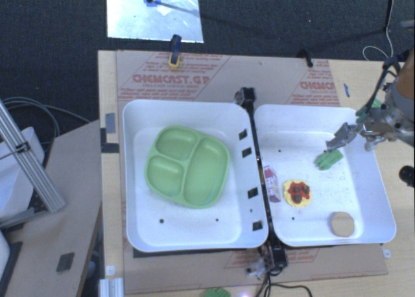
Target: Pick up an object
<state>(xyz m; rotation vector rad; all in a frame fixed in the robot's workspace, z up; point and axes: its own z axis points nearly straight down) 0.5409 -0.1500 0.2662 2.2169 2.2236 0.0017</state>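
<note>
- Setup: 2 shallow white bins side by side on the worktop (194,75); left bin (139,120) carrying a green divided plate (188,166); right bin (376,198) carrying 4 small items.
- Tool (342,137): positioned over the upper right part of the right bin, reaching in from the right, tips just above and right of the green item. Open or closed state: cannot tell; nothing visible held in it.
- Nearest candidate: green item (329,158), small and elongated, lying flat on the bin floor just below the tool, apart from the other items.
- Other candidates: yellow disc with red spots (297,192) near the bin centre; tan round piece (342,224) near the lower right corner; small red-and-white packet (271,184) just beside the centre divider.
- Handling estimate for the green item: probably light toy-grade plastic or rubber, slightly compliant, not fragile; low profile, so prone to sliding on the smooth bin floor if nudged.
- Recommended hold: across the narrow width at mid-length, approached from straight above, closing gently and square to the long axis.
</note>
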